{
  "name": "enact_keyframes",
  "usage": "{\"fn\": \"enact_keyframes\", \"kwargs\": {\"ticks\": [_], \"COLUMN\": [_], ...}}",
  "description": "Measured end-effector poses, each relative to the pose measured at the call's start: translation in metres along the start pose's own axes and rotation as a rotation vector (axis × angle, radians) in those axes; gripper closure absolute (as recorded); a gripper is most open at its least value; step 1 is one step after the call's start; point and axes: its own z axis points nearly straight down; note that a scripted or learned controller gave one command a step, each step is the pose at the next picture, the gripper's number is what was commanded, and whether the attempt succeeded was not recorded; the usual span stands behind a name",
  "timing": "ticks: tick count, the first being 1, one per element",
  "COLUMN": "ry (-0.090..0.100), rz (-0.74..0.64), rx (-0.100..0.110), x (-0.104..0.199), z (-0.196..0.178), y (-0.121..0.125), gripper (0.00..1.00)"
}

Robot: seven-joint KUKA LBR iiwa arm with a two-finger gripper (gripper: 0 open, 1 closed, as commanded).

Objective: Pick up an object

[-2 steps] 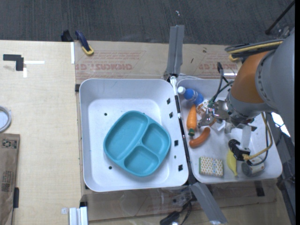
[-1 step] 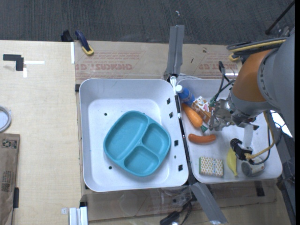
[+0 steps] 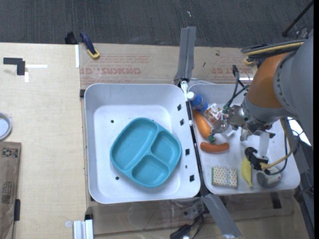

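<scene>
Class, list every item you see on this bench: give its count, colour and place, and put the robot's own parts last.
Bins: two, white, side by side on the bench.
Divided plate: one, blue, three compartments, in the left bin.
Carrot: one, orange, right bin, near its left wall.
Sausage: one, red-orange, right bin, below the carrot.
Sponge: one, tan and green, right bin's near edge.
Banana: one, yellow, right of the sponge.
Small bottle: one, blue, right bin's far left corner.
Clamp: one, blue and yellow, on the cardboard behind the bins.
Tape roll: one, clear, left edge of the bench.
Arm: one, grey with orange band, reaching over the right bin.
Gripper: one, dark, above the sausage.
</scene>
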Motion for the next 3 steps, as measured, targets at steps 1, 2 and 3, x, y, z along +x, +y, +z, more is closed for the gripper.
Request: {"fn": "enact_keyframes", "kwargs": {"ticks": [1,2,3], "ry": [-0.002,-0.002,0.002], "rz": [0.0,-0.001,0.227], "rx": [0.003,0.003,-0.003], "x": [-0.002,-0.001,0.001], "z": [-0.008,-0.008,-0.019], "y": [-0.001,0.0,0.067], "gripper": [1.0,0.0,0.0]}}
